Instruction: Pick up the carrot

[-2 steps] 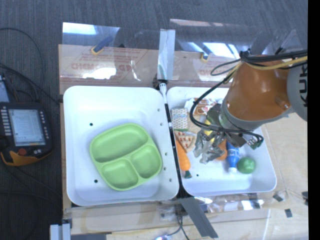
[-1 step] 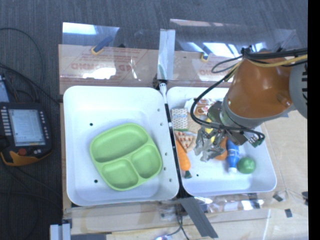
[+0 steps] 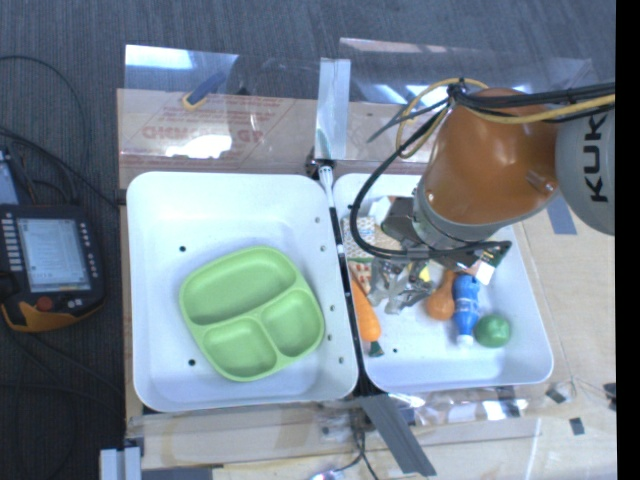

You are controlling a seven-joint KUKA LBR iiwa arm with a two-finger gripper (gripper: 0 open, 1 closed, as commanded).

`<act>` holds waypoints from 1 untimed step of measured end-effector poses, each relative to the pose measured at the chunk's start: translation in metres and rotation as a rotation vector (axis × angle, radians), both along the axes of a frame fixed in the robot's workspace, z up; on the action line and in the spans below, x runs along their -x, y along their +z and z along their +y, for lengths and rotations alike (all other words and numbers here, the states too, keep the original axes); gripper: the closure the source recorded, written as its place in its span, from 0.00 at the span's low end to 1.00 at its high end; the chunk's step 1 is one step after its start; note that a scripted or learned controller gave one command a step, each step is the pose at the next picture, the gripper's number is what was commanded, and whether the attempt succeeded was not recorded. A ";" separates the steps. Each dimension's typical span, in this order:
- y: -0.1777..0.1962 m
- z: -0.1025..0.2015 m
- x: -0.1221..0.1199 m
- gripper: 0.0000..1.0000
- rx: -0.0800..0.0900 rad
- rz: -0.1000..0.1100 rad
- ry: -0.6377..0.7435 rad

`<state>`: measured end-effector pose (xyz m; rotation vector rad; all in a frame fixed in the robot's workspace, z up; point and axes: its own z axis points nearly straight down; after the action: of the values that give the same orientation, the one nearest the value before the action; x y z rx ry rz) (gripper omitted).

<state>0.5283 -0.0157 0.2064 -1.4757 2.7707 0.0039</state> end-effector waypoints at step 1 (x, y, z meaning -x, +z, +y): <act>-0.023 -0.056 -0.079 1.00 0.000 0.000 0.155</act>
<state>0.6074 -0.0713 0.1830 -1.6852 2.6484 0.0040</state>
